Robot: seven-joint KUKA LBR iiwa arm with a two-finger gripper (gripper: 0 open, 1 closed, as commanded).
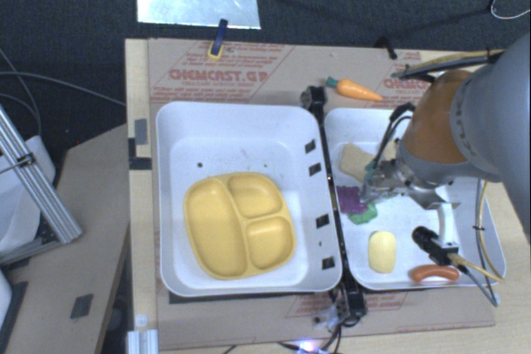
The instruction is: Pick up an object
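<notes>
There are 2 bins [249, 128] [369, 122], 1 yellow tray [241, 224], 1 carrot [357, 89], 1 grape bunch [353, 201], 1 lemon [382, 251] and 1 sausage [433, 273].

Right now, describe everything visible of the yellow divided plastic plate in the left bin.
The yellow divided plastic plate is rounded-square, glossy, with three compartments: one large on the view's left, two smaller on the right, all bare. It lies flat, slightly turned, in the left white bin, toward its near side, touching nothing else.

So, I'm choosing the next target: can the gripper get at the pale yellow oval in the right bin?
Probably yes. The pale yellow oval lies uncovered on the floor of the right bin, touching nothing, and the gripper is close by, over the purple toy beside it.
</notes>
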